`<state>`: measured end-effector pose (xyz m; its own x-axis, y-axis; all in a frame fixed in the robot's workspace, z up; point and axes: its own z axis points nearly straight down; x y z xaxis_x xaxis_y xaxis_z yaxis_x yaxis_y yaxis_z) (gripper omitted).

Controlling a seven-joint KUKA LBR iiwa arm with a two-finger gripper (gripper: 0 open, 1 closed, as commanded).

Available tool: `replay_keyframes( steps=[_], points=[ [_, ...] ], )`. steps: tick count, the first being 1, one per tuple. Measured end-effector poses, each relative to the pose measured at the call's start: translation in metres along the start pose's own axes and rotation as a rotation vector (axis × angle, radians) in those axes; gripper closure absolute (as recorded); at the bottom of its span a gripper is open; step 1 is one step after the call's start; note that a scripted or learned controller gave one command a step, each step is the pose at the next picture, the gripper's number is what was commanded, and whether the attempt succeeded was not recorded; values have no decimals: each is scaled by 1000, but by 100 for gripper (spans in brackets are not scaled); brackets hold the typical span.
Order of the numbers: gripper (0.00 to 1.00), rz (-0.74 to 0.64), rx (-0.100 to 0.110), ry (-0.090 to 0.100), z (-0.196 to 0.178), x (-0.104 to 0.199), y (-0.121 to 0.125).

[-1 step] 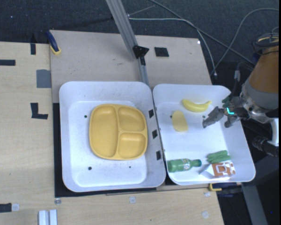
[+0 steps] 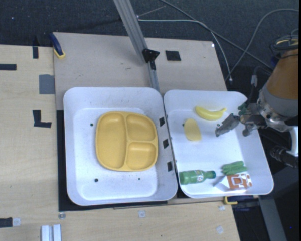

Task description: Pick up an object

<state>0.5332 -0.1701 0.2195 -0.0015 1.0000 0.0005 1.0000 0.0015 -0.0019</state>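
The right bin [image 2: 251, 149] holds the pickable bits and pieces. A yellow banana [image 2: 209, 113] lies near its far wall, curved ends pointing up and away. Just beside it, toward the dividing wall, sits a pale yellow lemon-like piece [image 2: 192, 130]. Along the near side lies a green bottle [image 2: 196, 176] on its side, cap pointing toward the bin's outer end. Near that is a small green piece [image 2: 233, 167], and touching it on the near side an orange and white carton [image 2: 237, 182], tipped at an angle in the corner.

The gripper [image 2: 236, 124] hangs over the outer half of this bin, to the right of the banana and apart from it. Its two dark fingers stand spread, one fingertip [image 2: 223, 128] reaching toward the middle of the bin, the other closer to the wrist, and nothing sits between them. Behind it the arm [image 2: 285, 84] comes in from the right, with its orange band above the grey wrist.

The left bin [image 2: 72, 134] carries a yellow compartment plate [image 2: 126, 140], three sections, resting roughly in the middle.

Beyond both bins runs the wooden bench [image 2: 105, 59], with a grey metal pole [image 2: 133, 24] slanting across it and a blue and yellow clamp [image 2: 57, 46] at its far left corner. Thin cables [image 2: 200, 24] trail over the dark floor behind.
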Motion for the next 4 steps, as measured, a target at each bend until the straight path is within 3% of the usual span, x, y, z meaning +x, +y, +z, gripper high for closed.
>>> replay_keyframes(
  steps=[2, 3, 4],
  points=[
    [0, 1, 7, 1, 110, 7, -3],
    [0, 1, -2, -2, 134, 6, -3],
    [100, 0, -9, -2, 121, 7, -1]
  ],
)
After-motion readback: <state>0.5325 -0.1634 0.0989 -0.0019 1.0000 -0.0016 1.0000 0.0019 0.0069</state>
